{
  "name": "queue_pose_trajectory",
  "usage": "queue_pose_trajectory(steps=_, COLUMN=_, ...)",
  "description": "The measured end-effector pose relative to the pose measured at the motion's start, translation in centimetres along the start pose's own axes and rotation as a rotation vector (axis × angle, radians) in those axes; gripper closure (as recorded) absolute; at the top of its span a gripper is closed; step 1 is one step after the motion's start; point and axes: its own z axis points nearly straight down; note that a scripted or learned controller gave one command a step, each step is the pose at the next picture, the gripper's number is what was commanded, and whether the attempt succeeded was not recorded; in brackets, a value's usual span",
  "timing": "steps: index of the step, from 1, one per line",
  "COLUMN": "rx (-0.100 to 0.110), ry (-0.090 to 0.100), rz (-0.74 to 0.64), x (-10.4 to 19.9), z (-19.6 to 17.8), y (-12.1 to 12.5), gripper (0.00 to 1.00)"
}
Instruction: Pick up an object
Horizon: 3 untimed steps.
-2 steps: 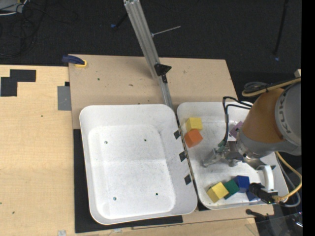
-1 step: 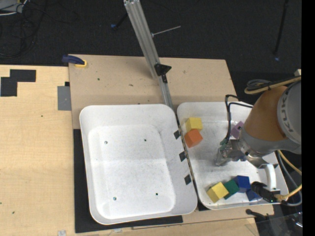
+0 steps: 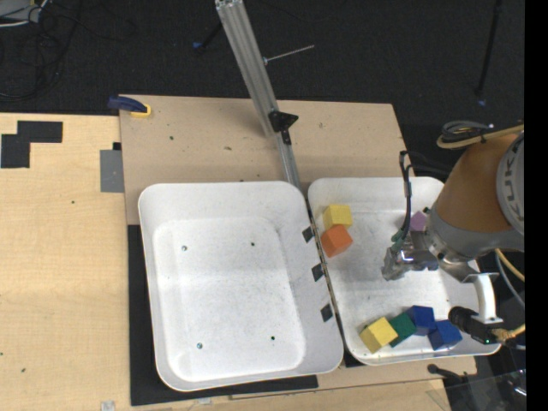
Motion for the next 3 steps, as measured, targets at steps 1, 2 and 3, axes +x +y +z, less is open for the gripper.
queue_pose_trajectory(steps=1, rx=-0.001, ry=-0.001, rz=0.003, x=-0.8, z=-4.6, y=0.5, gripper=1.00)
queue_pose_trajectory(steps=2, rx=-0.001, ry=-0.001, rz=0.003, x=-1.9, z=-9.6, y=0.9, gripper=1.00)
queue_pose_trajectory(steps=3, rx=0.004, ry=0.003, rz=-0.002, x=3.8, z=-9.9, y=1.2, gripper=1.00)
